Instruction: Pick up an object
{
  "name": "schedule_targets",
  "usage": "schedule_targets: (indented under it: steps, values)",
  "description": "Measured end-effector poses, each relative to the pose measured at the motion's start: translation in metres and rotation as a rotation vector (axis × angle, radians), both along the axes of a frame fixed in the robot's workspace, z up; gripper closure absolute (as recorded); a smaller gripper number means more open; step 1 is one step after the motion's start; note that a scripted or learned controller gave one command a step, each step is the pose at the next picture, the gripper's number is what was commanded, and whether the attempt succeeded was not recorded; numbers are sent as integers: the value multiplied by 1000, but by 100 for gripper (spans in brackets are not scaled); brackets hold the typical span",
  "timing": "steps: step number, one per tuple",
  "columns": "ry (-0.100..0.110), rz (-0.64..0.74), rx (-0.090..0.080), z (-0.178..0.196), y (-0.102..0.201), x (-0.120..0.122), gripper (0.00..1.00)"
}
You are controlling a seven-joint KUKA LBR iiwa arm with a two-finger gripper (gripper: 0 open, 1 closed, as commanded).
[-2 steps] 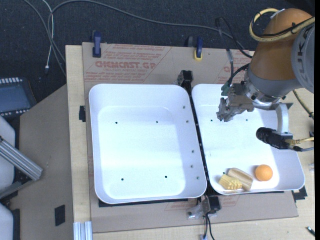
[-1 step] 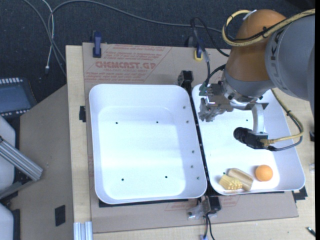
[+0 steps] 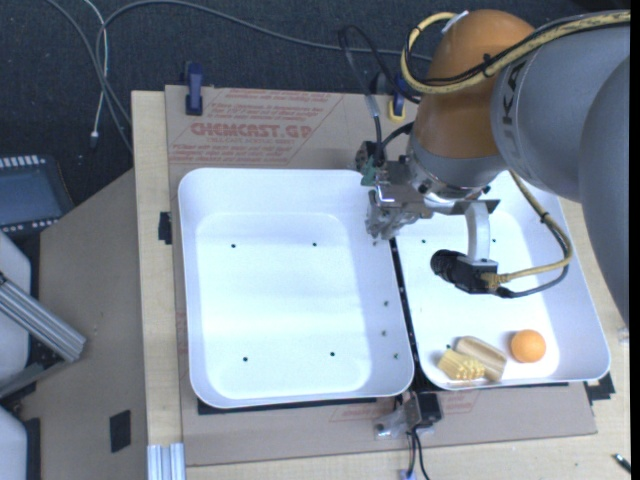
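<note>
Arm (image 3: pixel 480 118): enters from the right | pincer (image 3: pixel 383 218): over the seam between left bin (image 3: pixel 280 308) and right bin (image 3: pixel 570 298), far end; released or clenched, cannot tell | right bin, near corner: orange ball (image 3: pixel 528 345), beige block (image 3: pixel 484 351) touching yellow corn cob (image 3: pixel 460 368); all well apart from pincer | counter (image 3: pixel 150 268): carries both bins

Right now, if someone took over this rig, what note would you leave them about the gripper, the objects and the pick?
Gripper: the two-finger gripper hangs over the far end of the seam between the two bins, away from the objects.
Things: the small orange ball, the tan rounded block and the yellow ridged corn-like piece all lie at the near end of the white plastic bin on the view's right, with the block and the yellow piece close together.
Done: nothing is picked up yet.
Left: move over one object, probably the ball, grasp it and lift.
</note>
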State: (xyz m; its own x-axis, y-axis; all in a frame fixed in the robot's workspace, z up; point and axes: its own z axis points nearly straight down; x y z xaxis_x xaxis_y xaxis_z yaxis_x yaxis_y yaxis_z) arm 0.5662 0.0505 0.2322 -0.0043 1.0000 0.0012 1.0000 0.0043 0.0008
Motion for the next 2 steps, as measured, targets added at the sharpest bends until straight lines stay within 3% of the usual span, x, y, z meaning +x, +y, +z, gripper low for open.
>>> schedule_targets:
  steps: [1,2]
  values:
    - [0,-1,0,-4,42,23,100]
    - [0,-4,-1,-3,40,23,0]
